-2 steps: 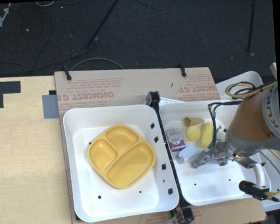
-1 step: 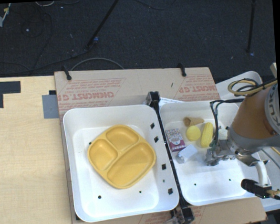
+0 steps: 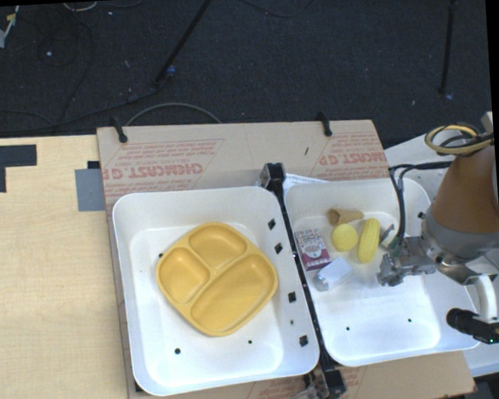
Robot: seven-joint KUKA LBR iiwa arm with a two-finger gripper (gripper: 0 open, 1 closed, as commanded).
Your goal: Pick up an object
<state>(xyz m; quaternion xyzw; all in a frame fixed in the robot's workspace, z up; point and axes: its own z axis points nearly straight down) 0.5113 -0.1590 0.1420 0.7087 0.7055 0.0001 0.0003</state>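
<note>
The right bin (image 3: 378, 330) holds a yellow banana-shaped toy (image 3: 369, 239), a round yellow lemon-like piece (image 3: 344, 237), a small brown piece (image 3: 334, 217), a small red-and-white packet (image 3: 311, 246) and a pale clear-wrapped item (image 3: 333, 273). My gripper (image 3: 391, 273) is low inside this bin, just right of and below the banana toy. Nothing shows between its fingers, and I cannot make out how they stand. The orange band of the arm (image 3: 466, 192) rises at the right rim of the bin.
The left bin (image 3: 148, 329) holds a yellow sectioned plate (image 3: 217, 278). A black divider (image 3: 293, 276) runs between the bins. Cardboard (image 3: 229, 157) lies behind them, with cables (image 3: 450, 138) and a black fixture (image 3: 476, 325) to the right.
</note>
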